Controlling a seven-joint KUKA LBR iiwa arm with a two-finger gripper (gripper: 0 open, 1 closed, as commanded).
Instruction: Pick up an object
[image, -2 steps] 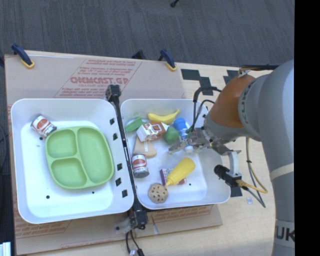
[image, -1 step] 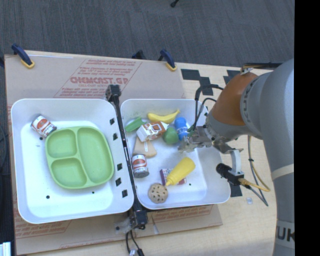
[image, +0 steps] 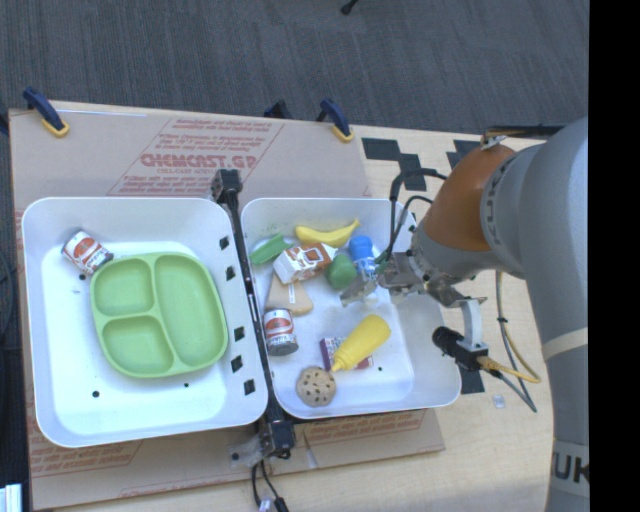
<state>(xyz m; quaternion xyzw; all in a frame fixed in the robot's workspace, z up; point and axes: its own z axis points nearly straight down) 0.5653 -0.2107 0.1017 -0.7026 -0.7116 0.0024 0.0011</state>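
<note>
The right bin (image: 432, 388) holds several objects: a yellow banana (image: 325, 233), a blue bottle (image: 361, 249), a round green fruit (image: 341, 268), a small white and brown carton (image: 303, 262), a yellow mustard bottle (image: 362, 341), a cookie (image: 316, 386) and a small can (image: 280, 331). My gripper (image: 362, 283) hangs low in this bin, just below the blue bottle and right beside the green fruit. The wrist hides its tips. Nothing shows lifted off the bin floor.
A green leafy item (image: 266, 249) and a tan flat piece (image: 288, 295) lie near the divider. The left bin (image: 40, 330) holds a green divided plate (image: 158, 312) and a small can (image: 86, 252). Cardboard (image: 190, 150) lies behind the bins.
</note>
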